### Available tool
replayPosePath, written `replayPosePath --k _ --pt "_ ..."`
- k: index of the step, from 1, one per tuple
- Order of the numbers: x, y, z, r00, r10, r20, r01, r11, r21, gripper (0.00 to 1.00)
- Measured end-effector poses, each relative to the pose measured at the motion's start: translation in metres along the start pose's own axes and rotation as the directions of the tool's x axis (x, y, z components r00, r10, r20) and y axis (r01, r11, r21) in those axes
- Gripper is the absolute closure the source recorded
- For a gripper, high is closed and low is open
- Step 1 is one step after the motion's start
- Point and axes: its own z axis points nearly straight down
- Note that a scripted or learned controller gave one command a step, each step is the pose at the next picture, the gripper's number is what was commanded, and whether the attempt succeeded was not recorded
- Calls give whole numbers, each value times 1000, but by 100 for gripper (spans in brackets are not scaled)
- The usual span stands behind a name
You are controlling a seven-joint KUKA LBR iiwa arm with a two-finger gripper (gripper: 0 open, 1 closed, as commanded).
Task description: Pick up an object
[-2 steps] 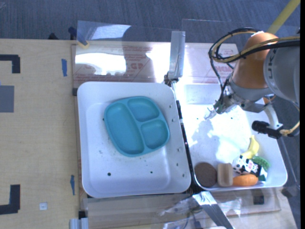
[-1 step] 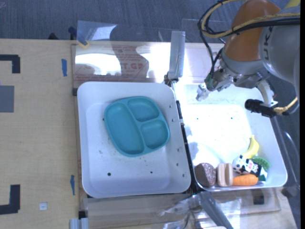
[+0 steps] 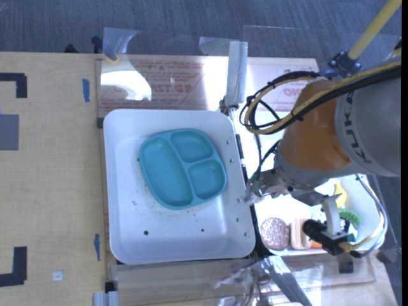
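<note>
Plate (image 3: 183, 168): blue, with three compartments; we saw it lying flat in the left bin (image 3: 127, 222), near the middle and a little toward the far wall.
Plate axis: its long compartment ran from upper left to lower right in the view. The two small compartments sat on the side facing the right bin (image 3: 284, 208). The outline was nearly as wide as it was long, so we could fix no more than that.
Plate and gripper: the gripper (image 3: 260, 189) hung to the plate's right, over the divide between the bins, near the plate's right edge but apart from it.
Gripper state: we could not tell whether it was open or closed, as the arm (image 3: 319, 139) covered most of it.
Right bin: a speckled disc (image 3: 275, 233) lay by the near wall with a pale pink block (image 3: 298, 233) just beside it, both on the near side of the gripper.
Farther right: we saw yellow and green bits, partly hidden by the arm.
</note>
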Motion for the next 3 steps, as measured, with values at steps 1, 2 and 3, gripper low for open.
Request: replayPosePath --k 1,2,3 --pt "6 61 -28 1000 31 2 -31 999 -6 100" --pt "-52 73 -108 990 -142 5 142 990 -8 100" --pt "-117 84 -95 983 -185 6 185 983 -3 100"
